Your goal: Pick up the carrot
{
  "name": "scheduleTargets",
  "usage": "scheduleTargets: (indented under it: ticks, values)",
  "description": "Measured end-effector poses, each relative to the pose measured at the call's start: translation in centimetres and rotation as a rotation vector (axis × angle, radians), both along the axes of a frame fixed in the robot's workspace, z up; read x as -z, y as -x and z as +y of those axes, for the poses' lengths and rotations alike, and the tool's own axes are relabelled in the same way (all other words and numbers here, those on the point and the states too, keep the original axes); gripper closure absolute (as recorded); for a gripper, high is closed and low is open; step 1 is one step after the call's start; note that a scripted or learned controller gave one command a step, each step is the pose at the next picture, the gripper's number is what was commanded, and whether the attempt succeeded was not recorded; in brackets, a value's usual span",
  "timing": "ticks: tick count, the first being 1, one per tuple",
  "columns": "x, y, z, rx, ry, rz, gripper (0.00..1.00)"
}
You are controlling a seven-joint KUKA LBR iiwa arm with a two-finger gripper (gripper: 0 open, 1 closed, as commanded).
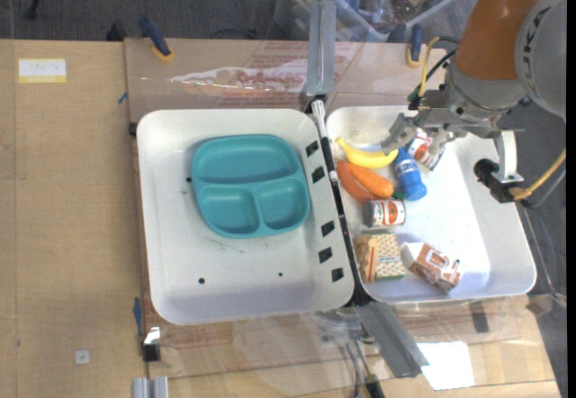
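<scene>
While the gripper [416, 137] hovers with its fingers spread and nothing between them, the carrot [364, 179] lies just down-left of it, long axis running up-left to down-right under the banana [367, 154].

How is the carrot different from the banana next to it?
The carrot is orange; the banana is yellow. The carrot is straight and tapers; the banana curves. The banana lies nearer the gripper, the carrot closer to the camera. Both lie in the right bin, against the divider.

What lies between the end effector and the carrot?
In the camera view, the banana lies between the end effector and the carrot, right above the carrot.
</scene>
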State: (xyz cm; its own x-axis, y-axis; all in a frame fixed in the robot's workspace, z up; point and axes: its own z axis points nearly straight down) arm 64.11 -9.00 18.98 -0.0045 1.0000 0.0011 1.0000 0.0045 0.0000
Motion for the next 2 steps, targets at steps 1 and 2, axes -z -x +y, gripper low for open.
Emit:
scheduleTargets:
  ticks: [1, 2]
  values:
    - [0.4, 5.7, 6.4, -0.012, 0.000, 0.000, 0.00]
    - [0.4, 6.8, 0.9, -0.010, 0.000, 0.001, 0.00]
